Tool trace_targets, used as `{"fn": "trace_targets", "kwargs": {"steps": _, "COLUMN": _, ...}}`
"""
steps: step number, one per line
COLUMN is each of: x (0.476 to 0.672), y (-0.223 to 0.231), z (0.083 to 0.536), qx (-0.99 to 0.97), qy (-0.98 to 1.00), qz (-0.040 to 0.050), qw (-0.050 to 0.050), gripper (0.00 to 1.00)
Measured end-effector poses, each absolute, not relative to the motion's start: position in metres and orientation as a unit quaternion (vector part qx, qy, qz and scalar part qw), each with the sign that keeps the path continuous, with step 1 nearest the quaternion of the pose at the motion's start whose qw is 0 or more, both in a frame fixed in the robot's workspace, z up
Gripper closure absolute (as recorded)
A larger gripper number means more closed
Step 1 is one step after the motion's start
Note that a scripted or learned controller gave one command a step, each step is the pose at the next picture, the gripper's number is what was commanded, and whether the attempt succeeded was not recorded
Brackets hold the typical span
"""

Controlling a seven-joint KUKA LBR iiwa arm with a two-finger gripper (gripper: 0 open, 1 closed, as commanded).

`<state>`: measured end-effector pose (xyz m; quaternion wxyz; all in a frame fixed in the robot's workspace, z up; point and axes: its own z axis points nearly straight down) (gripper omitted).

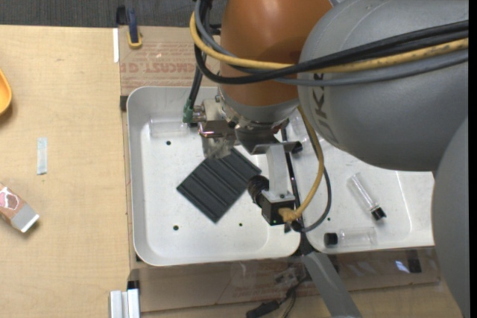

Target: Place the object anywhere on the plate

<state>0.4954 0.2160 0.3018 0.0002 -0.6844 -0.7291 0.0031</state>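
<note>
A dark ribbed rectangular slab (218,186) lies tilted in the middle of the left white bin (149,234). The arm's orange band and grey wrist hang over the bin's far half. My gripper (218,139) reaches down just above the slab's upper corner, close to it or touching it; the wrist hides how the two meet. An orange curved rim (3,94), possibly a dish, pokes in at the far left edge of the bench.
The right bin (417,234) holds a clear tube with a black cap (367,196) and another clear piece (349,238). On the wooden bench to the left lie a small grey strip (42,156) and a red-and-white block (16,209). A blue clamp (133,26) stands behind the bins.
</note>
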Motion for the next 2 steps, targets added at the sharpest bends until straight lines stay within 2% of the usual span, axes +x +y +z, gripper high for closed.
{"fn": "trace_targets", "kwargs": {"steps": 1, "x": 0.4954, "y": 0.216, "z": 0.3018, "qx": -0.685, "qy": -0.729, "qz": 0.0031, "qw": 0.0, "gripper": 0.0}}
{"fn": "trace_targets", "kwargs": {"steps": 2, "x": 0.4959, "y": 0.2152, "z": 0.3092, "qx": -0.684, "qy": -0.729, "qz": 0.0056, "qw": 0.0, "gripper": 1.0}}
